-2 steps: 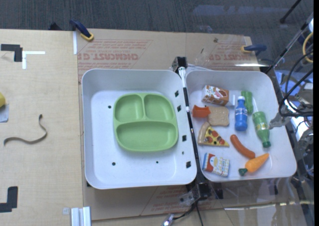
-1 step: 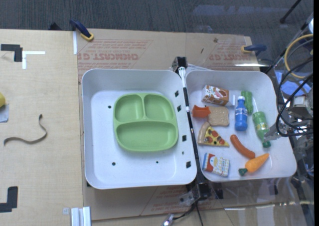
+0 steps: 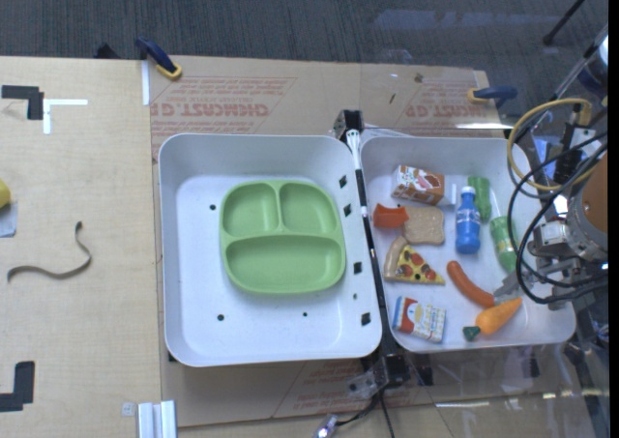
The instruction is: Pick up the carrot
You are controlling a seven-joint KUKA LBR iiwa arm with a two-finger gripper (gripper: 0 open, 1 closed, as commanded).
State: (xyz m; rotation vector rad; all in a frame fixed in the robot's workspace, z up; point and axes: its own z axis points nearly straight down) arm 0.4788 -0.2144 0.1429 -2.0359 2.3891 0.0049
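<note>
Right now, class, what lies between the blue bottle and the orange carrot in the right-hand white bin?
In the camera view, a red-orange sausage lies slantwise between the blue bottle and the orange carrot, in the right-hand white bin.

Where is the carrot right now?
The carrot lies in the right bin, near its front right corner. It is just below the sausage, to the right of the small carton, with the gripper close by.
</note>
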